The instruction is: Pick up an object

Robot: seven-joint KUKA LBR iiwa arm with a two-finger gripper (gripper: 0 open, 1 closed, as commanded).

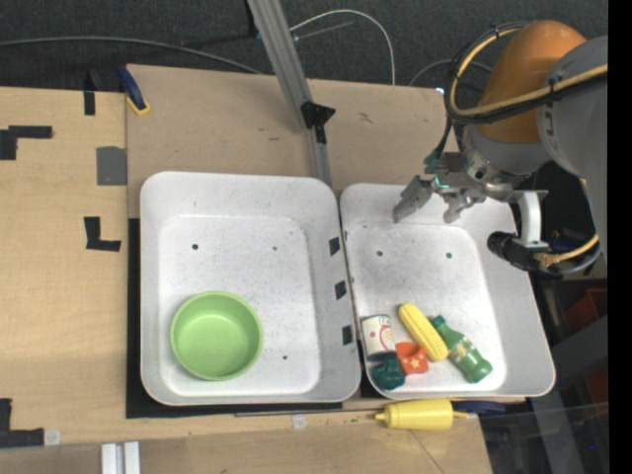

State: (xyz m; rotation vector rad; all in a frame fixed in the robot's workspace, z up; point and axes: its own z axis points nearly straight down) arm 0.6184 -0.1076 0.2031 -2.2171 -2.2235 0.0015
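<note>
Over right bin's (513, 294) far rim: tool (434, 207) spread, holding nothing | toys (425, 349) well apart, near corner

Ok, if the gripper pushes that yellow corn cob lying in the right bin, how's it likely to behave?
The yellow corn cob looks rounded and long, so it may roll sideways. It lies against the green bottle and red toy, so those would probably shift too. It looks like light plastic.

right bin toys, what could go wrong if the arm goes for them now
1. The toys lie bunched in the right bin's near corner; the gripper, open at the far rim, may catch two or knock them apart.
2. They sit close to the wall, so a finger could hit it.
</note>
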